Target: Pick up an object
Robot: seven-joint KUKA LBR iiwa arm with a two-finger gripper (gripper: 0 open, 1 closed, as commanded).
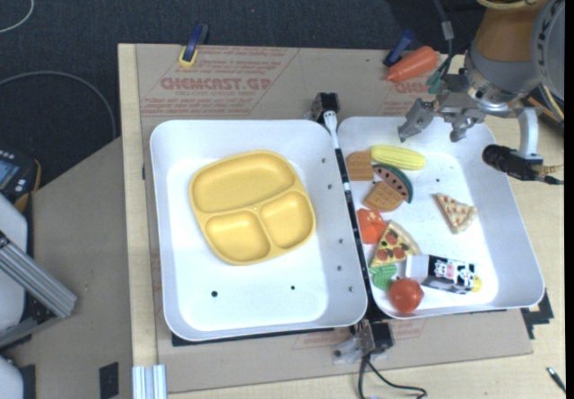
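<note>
Gripper (439, 122) poised over the far edge of the right bin (502, 209), jaws apart and holding nothing.
Toy food lies along that bin's left side: corn cob (398, 157) nearest the gripper, tomato (405, 295) at the near edge.

Bright, even overhead light, soft shadows, mild glare on the white bins (170, 209), slightly soft focus throughout.
</note>
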